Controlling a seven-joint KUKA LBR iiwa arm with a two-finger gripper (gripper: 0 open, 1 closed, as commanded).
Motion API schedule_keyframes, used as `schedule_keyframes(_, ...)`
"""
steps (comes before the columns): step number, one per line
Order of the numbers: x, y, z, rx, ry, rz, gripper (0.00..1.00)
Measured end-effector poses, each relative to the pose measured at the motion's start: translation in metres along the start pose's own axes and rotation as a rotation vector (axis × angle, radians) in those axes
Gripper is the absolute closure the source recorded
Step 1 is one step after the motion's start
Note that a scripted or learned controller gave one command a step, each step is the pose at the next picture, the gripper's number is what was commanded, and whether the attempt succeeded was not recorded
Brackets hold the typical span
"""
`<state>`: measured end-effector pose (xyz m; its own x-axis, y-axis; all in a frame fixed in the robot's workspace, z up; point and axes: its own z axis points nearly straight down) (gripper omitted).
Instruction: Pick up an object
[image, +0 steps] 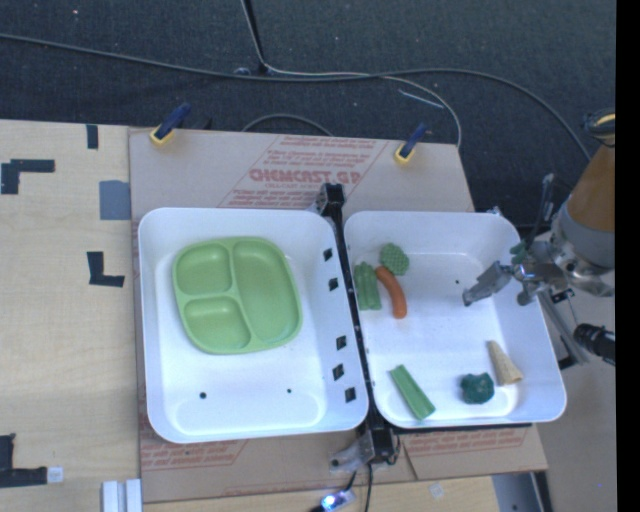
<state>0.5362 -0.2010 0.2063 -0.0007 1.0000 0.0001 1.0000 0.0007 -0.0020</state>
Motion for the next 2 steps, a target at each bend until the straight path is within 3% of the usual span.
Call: schedule_keyframes(2,-0.008,-0.001,0.124,-0.002,-0.003,-0.001,0.00)
